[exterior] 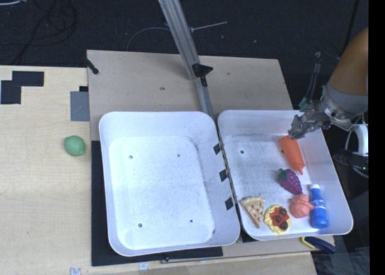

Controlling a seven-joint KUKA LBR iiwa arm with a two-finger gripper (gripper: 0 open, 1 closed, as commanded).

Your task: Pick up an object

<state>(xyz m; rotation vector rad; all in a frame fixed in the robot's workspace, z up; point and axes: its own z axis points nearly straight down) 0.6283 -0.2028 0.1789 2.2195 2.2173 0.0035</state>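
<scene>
Nearest the camera, along the front wall of the right-hand shallow white bin (337, 227), lie a wedge-shaped toy pizza slice (254, 209), a round yellow-and-red toy pizza (277, 218), a pink lumpy toy (300, 206) and a small blue plastic bottle (317, 207). Just behind them sits a purple toy grape bunch (289, 180), and beyond that an orange toy carrot (293, 152) lies lengthwise. The dark two-finger gripper (297, 127) hangs right at the carrot's far end, seemingly touching it. This looks like the approach step, with the carrot as the likely target. Whether the gripper is spread or closed I cannot tell. The next move probably calls for straddling the carrot's body squarely before closing. The left-hand white bin (120, 126) lies beside it.
</scene>
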